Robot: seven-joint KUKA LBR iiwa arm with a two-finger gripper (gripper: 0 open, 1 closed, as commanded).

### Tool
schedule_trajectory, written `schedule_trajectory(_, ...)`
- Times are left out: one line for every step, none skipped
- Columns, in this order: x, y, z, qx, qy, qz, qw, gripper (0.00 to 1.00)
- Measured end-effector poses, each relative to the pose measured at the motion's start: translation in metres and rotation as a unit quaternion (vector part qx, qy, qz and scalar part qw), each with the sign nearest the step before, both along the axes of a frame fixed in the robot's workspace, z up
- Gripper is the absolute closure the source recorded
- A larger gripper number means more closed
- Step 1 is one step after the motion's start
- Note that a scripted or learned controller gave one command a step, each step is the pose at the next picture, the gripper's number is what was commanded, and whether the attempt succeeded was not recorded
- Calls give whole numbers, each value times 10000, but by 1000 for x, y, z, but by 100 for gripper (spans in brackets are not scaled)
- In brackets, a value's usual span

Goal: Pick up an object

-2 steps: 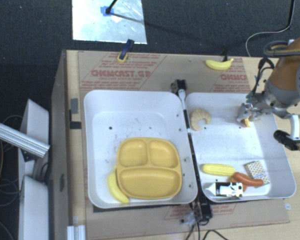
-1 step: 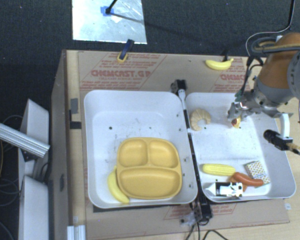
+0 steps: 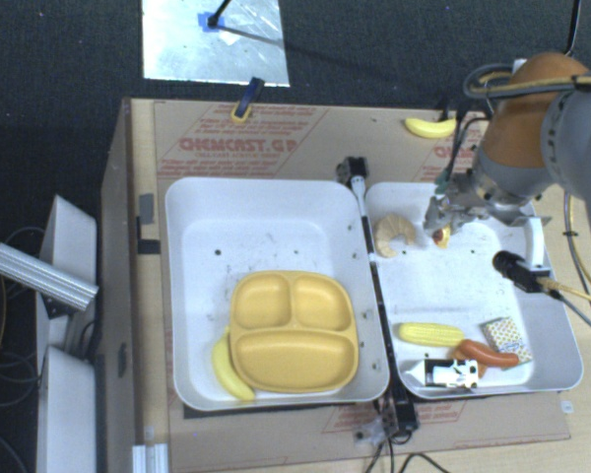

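Two white bins on the surface; the end effector [image 3: 441,227] hangs at the far side of the right bin [image 3: 561,338], just right of a croissant [image 3: 395,235]. Can't tell its grip state.

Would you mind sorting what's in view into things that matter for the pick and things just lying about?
Job in hand: gripper; croissant; banana in the right bin; carrot.

Lying about: yellow divided plate; banana on the cardboard; foil sheet.
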State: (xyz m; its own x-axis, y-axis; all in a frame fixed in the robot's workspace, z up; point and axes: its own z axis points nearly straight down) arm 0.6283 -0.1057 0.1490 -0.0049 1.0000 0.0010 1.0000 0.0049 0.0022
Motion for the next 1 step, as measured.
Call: schedule_trajectory(-56, 57, 36, 1, 3, -3, 10000, 100)
